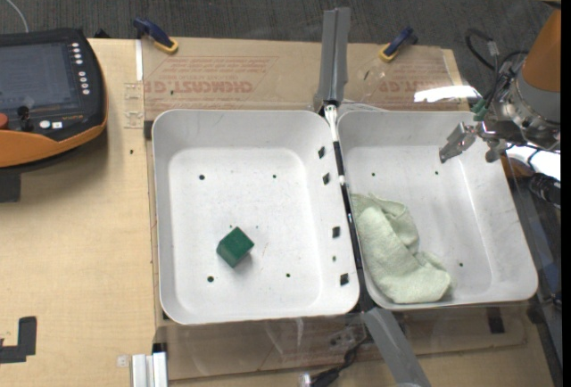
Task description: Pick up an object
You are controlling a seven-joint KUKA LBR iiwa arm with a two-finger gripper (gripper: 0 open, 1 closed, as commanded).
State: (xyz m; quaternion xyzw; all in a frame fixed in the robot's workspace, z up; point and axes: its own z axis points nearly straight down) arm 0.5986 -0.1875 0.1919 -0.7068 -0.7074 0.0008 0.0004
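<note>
Cube-shaped and dark green, the small block sits on the floor of the left bin, toward that bin's near edge and a little left of its middle, turned so one corner faces the camera. It touches nothing else, and it lies well apart from the divider that separates the two bins.

Taking that divider as the landmark, a crumpled pale green cloth lies just to its right, in the near-left part of the right bin; the cloth's left edge runs close along the divider and its bulk reaches toward the bin's near wall.

Farther back and well to the right of the divider, the gripper hangs over the far-right corner of the right bin, at the end of the arm with its orange band. Its two fingers look spread apart, with nothing between them.

Beyond the far end of the divider, two blue-and-yellow clamps hold a cardboard sheet. Far to the left of the divider rests a teach pendant.
</note>
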